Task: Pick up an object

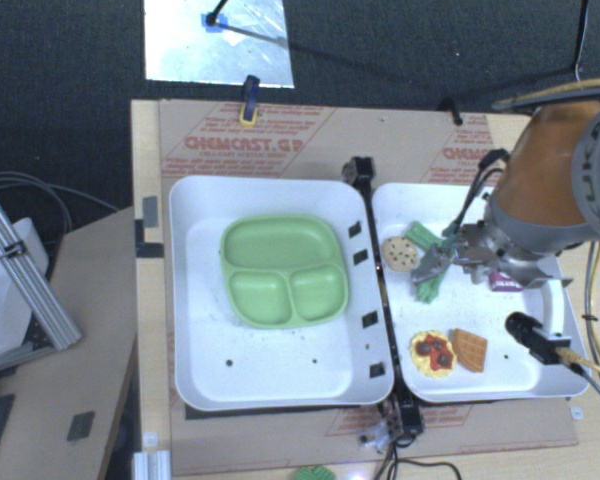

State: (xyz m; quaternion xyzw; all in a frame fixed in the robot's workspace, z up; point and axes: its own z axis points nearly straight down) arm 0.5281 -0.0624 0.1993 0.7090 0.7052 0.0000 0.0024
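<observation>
A dark carpeted floor is surrounding the table (280, 133), which is carrying two shallow white bins on a cardboard sheet. The left bin (195, 368) is holding a green divided plate (283, 270); the right bin (480, 380) is holding a cookie (400, 254), a green toy piece (427, 260), a small pizza (432, 353) and a waffle-like piece (469, 349). The arm is reaching in from the right, wrist bent down over the right bin, with the jaws (432, 265) sitting right at the green toy piece, whose long axis is running diagonally from upper left to lower right. Whether the jaws are open, closed or gripping it, I cannot tell.
</observation>
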